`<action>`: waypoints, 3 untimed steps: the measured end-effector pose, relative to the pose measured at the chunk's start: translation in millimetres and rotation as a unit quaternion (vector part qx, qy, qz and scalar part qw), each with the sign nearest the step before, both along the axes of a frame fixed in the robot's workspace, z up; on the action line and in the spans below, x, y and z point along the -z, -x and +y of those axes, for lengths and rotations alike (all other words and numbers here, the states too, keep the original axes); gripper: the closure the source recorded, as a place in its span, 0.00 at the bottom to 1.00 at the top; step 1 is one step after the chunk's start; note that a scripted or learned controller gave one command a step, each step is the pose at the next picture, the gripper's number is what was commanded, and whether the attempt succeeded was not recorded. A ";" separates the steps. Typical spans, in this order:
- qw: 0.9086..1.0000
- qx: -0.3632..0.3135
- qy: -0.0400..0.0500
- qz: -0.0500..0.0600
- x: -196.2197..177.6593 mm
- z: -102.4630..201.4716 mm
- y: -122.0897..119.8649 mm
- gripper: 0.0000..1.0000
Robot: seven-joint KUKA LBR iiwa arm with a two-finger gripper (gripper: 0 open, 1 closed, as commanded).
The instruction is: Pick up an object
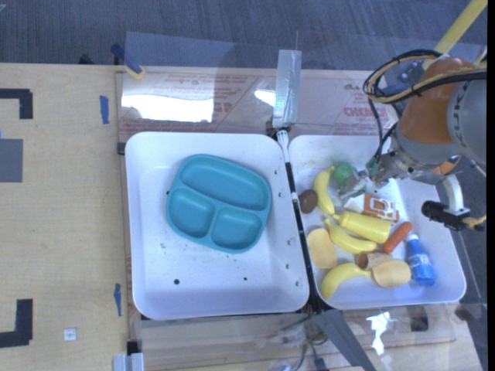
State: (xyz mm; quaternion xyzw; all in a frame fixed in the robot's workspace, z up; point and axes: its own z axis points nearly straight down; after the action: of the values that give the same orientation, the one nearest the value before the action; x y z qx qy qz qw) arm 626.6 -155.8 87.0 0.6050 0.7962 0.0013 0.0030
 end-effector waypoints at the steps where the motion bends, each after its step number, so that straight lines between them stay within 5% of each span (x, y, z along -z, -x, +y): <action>1: 1.000 0.000 0.000 0.001 -8.8 -0.6 0.1 1.00; 2: 1.000 0.000 0.000 0.002 -16.9 -0.7 0.2 1.00; 3: 0.999 -0.043 0.000 0.003 0.4 44.9 3.9 1.00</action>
State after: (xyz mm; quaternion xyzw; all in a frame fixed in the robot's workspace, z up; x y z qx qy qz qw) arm 622.6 -110.8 86.6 0.5701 0.8216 -0.0007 0.0008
